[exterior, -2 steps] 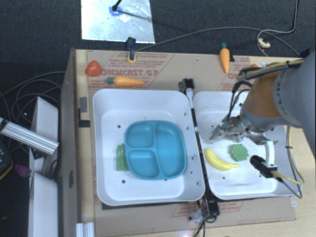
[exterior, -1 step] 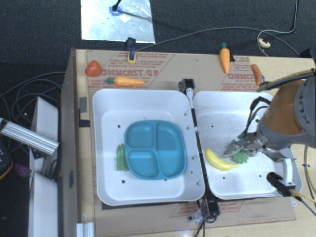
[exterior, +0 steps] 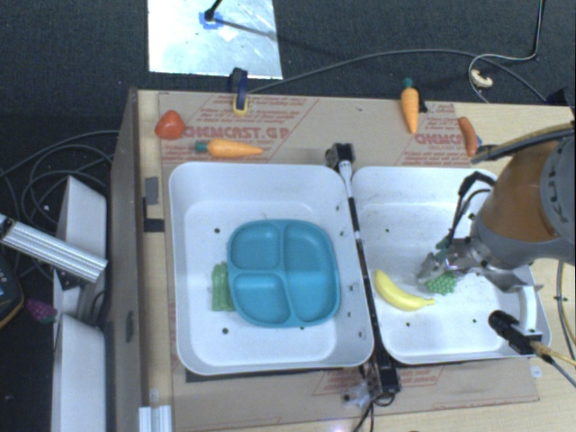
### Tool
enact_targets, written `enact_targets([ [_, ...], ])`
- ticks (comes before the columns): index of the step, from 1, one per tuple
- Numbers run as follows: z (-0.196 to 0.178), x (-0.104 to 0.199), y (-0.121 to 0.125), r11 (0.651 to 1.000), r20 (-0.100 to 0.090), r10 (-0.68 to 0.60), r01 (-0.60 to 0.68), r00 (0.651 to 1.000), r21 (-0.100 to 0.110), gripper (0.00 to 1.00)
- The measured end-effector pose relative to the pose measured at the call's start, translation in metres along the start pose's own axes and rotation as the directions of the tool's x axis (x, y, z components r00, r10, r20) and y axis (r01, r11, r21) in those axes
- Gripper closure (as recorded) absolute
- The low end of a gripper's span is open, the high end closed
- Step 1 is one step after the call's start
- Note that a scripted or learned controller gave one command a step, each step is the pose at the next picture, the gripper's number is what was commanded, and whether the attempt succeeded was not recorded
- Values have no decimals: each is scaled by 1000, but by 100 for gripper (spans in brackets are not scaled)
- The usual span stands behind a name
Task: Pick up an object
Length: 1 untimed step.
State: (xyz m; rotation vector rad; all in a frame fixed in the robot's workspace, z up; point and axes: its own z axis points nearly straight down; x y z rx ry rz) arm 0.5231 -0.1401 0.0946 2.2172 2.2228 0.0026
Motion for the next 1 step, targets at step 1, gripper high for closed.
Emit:
enact_targets([
  [1, -90, 78, 5, 1000, -1, -2, 2, 1000, -1, 100],
])
